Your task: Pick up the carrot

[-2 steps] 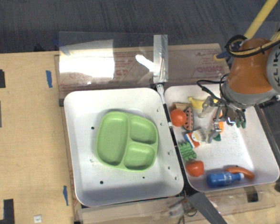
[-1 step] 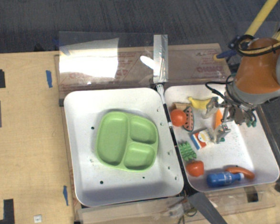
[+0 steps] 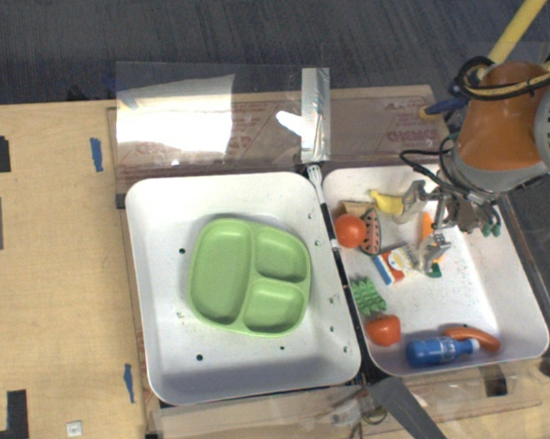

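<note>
The gripper (image 3: pixel 443 238) hangs low over the far part of the right bin (image 3: pixel 529 290), and I cannot tell if its fingers are apart or together, because cables and metal parts cover them. Just beside it on the left are a small orange piece, which I cannot identify, and a white, blue and red item (image 3: pixel 389 268). A little further left lie a yellow toy (image 3: pixel 386 201), a dark red wedge (image 3: pixel 371 232) and an orange-red ball (image 3: pixel 349 229). The carrot (image 3: pixel 475 338) is well apart from the gripper, at the near edge of the same bin, touching a blue bottle (image 3: pixel 433 350). A red tomato (image 3: pixel 384 329) and a green leafy toy (image 3: pixel 367 295) lie left of the bottle. The left bin (image 3: pixel 152 269) holds a green divided plate (image 3: pixel 249 277).
</note>
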